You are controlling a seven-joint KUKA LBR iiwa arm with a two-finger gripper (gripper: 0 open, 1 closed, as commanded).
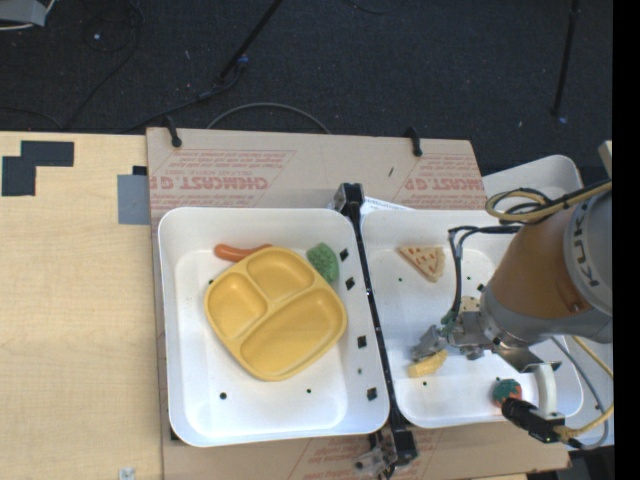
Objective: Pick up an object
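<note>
Yellow food piece (pixel 427 365) is lying low in the right bin (pixel 470 416), so the claw (pixel 432 342) is hovering just above it, its spread impossible to tell.

A divided plate (pixel 275 313) lies in the left bin (pixel 190 408).

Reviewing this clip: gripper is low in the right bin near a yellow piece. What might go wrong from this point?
The gripper sits low, right beside the small yellow piece, apparently just off it, so closing may nudge it aside rather than catch it. The piece also lies close to the divider between bins, where a push could wedge it against the wall. The waffle wedge lies farther back, apart from all this.
</note>
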